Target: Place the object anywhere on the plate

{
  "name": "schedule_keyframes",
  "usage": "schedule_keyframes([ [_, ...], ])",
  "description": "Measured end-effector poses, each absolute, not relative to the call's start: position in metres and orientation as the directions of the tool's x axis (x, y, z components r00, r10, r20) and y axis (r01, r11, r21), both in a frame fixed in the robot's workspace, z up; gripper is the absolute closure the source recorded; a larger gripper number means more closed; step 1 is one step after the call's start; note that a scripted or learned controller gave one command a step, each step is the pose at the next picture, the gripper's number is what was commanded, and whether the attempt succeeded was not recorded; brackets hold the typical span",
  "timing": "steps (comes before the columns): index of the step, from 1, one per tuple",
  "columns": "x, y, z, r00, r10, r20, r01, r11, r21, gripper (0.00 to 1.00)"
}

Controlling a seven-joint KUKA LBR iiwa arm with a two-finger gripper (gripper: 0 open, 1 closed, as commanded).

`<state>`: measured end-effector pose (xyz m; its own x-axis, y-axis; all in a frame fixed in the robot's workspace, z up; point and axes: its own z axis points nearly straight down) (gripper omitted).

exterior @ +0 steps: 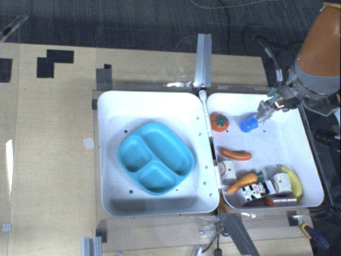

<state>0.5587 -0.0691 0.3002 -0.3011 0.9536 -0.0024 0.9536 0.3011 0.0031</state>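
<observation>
A blue three-compartment plate (154, 156) lies in the left bin (109, 196), set at an angle. In the right bin (303, 143) a small round blue object (248, 124) sits near the back, next to a red tomato (219, 121). My gripper (265, 111) hangs just to the upper right of the blue object, close to it or touching it. Whether the blue object is held cannot be made out.
Toward the front of the right bin lie an orange sausage (236, 154), a carrot (241, 183), a yellow banana (294, 181), a small can (227, 170) and some packets (256, 191). A metal post (203, 60) stands behind the divider between the bins.
</observation>
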Motion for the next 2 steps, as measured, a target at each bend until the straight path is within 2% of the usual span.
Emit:
schedule_keyframes([
  [1, 0.589, -0.076, 0.338, -0.294, 0.956, -0.002, 0.956, 0.294, 0.004, 1.0],
  [2, 0.553, -0.014, 0.27, -0.259, 0.966, 0.0, 0.966, 0.259, 0.0, 1.0],
])
